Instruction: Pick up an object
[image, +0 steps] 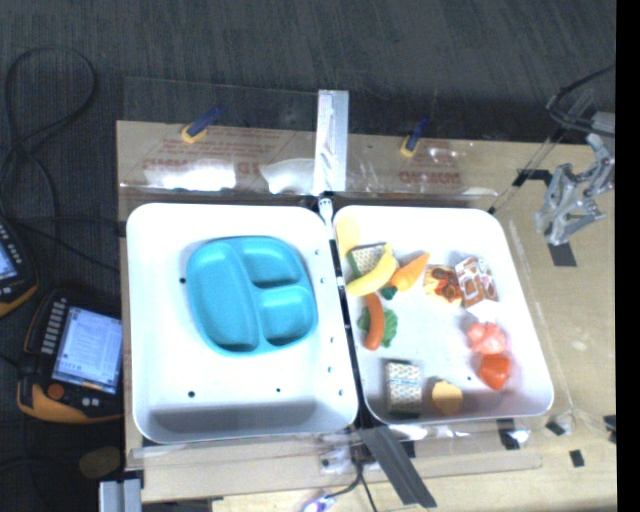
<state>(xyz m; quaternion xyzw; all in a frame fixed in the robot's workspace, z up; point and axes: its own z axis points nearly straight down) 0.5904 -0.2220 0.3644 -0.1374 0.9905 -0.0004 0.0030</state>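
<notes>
The right bin (520, 300) holds several toy foods. A yellow banana (366, 272) and an orange carrot (409, 272) lie near its upper left. Below them is an orange sausage on a green leaf (373, 323). A brown and white packet (470, 282) lies in the middle, with a pink piece (484, 335) and a red fruit (496, 371) at the right. A patterned box (404, 386) and a yellow chunk (446, 397) sit at the front. My gripper (574, 218) hangs open beyond the bin's upper right corner, over the bench, with nothing between its fingers.
The left bin (160, 390) holds a blue divided plate (250, 292). A dividing wall (340, 320) separates the two bins. Clamps and clear sheeting lie along the back edge. A handheld pendant (75, 350) and cables lie to the left of the bench.
</notes>
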